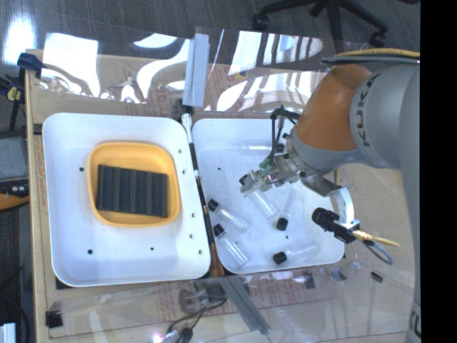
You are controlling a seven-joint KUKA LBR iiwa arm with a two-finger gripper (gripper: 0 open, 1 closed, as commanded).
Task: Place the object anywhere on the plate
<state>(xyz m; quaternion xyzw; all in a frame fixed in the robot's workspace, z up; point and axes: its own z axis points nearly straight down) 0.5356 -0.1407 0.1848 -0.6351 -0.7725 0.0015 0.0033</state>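
The objects of the task lie in the right bin: several small clear tubes with black caps, scattered over its white floor. One tube lies near the bin's left wall, a second tube lies near the lower left corner, and a third tube rests along the lower edge with its black cap pointing left. A loose black cap sits near the middle of the bin floor, apart from the tubes. Another clear tube lies just below the gripper, and whether it touches the tool cannot be judged from this angle.

The gripper is down low inside the right bin, over its middle, pointing toward the left. Its tip is small and cluttered with cable and metal parts; I cannot tell whether it is spread or closed, nor whether anything is held in it. The arm, grey with an orange band, comes in from the right and covers the upper right corner of that bin.

The plate sits in the left bin, well apart from the tubes. It is yellow with rounded corners and has a dark ribbed centre. Nothing from the right bin rests on it. The two bins stand side by side, edges touching, on the bench
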